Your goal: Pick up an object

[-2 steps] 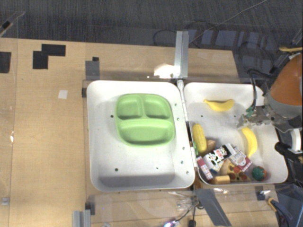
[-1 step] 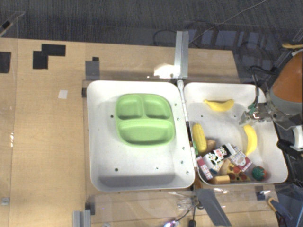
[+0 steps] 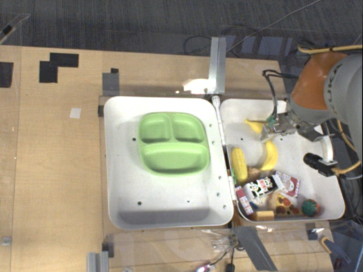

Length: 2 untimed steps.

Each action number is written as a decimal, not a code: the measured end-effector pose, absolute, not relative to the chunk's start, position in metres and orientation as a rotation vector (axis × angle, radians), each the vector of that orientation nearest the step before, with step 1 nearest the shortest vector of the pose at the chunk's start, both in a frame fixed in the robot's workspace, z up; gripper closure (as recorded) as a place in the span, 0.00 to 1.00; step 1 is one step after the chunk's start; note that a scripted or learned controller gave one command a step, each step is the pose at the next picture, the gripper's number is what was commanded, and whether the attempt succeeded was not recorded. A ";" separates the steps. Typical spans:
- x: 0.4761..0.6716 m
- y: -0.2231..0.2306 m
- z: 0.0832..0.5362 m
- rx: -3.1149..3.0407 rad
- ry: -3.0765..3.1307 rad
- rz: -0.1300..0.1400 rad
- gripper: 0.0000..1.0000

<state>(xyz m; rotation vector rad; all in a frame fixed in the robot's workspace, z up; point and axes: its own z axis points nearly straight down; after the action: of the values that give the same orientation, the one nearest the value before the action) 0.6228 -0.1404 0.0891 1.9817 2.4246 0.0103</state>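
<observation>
1. The banana (image 3: 266,146) is lying near the middle of the right bin (image 3: 338,192), curving from its far-left tip toward the near edge; its long axis is running roughly far-to-near.
2. The gripper (image 3: 276,124) is hovering right over the banana's far end; whether it is clenched or released I cannot tell.
3. The banana is looking smooth, yellow, plasticky; a knobbly corn cob (image 3: 239,163) is lying just left; small cartons are crowding the near edge.
4. A green tray (image 3: 173,141) is sitting in the left bin (image 3: 122,197).
</observation>
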 end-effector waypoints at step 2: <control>0.645 -0.104 0.212 2.201 2.233 0.006 0.00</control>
<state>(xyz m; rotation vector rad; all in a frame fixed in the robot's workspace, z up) 0.6447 -0.1038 0.2115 2.2012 2.2332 0.0057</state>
